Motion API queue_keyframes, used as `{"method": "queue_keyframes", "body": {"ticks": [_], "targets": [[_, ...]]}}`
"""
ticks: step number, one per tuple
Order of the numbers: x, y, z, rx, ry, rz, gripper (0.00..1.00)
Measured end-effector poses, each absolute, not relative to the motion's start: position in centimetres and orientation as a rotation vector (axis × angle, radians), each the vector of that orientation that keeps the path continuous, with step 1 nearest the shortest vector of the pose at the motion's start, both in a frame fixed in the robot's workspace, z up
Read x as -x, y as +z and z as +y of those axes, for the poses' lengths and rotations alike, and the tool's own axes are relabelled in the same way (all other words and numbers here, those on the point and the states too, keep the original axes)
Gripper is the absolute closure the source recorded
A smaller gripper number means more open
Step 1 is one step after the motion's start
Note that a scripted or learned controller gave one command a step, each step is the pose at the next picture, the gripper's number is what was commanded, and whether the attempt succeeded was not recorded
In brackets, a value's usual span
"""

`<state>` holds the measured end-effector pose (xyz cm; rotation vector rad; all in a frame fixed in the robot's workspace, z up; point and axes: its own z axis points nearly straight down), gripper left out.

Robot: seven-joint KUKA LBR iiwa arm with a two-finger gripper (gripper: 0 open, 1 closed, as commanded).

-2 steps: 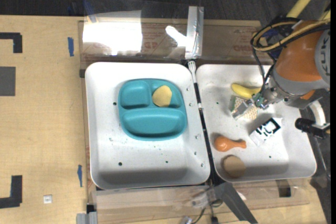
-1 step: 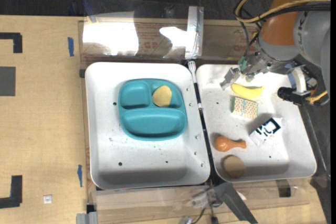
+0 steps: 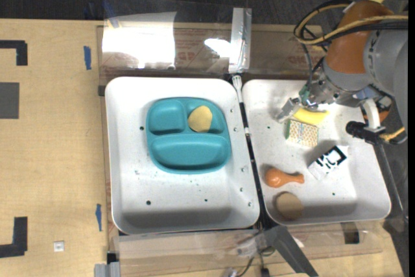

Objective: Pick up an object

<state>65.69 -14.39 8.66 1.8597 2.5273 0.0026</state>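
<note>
My gripper hangs low over the upper part of the right bin, its metal fingers just left of a yellow sponge-like block. Below that block lies a patterned green and white packet. Nothing shows between the fingers. Further down in the same bin lie a black and white box, an orange pear-shaped toy and a brown round object. The grey arm with its orange band comes in from the upper right.
The left bin holds a teal divided plate with a yellow lump in its upper right compartment. A clear plastic sheet stands behind the bins. Cables loop around the arm's wrist at the upper right.
</note>
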Motion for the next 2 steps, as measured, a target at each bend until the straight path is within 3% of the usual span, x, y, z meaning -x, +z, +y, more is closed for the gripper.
{"method": "queue_keyframes", "body": {"ticks": [1, 2], "targets": [[-65.8, 9.8, -14.4, -1.856, 0.004, 2.524, 1.0], [-66.9, 18.9, -6.3, -1.944, 0.01, 2.46, 1.0]]}}
